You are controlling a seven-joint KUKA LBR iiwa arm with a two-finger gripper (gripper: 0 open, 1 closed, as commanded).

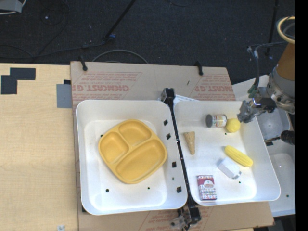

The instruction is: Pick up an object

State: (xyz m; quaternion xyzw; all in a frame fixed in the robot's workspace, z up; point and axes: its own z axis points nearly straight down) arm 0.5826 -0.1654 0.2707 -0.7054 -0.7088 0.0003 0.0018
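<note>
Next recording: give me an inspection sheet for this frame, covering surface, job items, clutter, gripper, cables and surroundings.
Surface: two white bins side by side, left bin and right bin, on cardboard over a wooden bench.
Job's things: right bin holds a small jar lying on its side, a yellow ball, a cone, a corn cob, a grey block and a red card box.
Clutter: yellow divided tray in the left bin.
Gripper: gripper at the right bin's far right edge, beside the ball; nothing seen between its fingers.
Cables: black cables on the dark floor beyond the bench.
Surroundings: dark floor.
</note>
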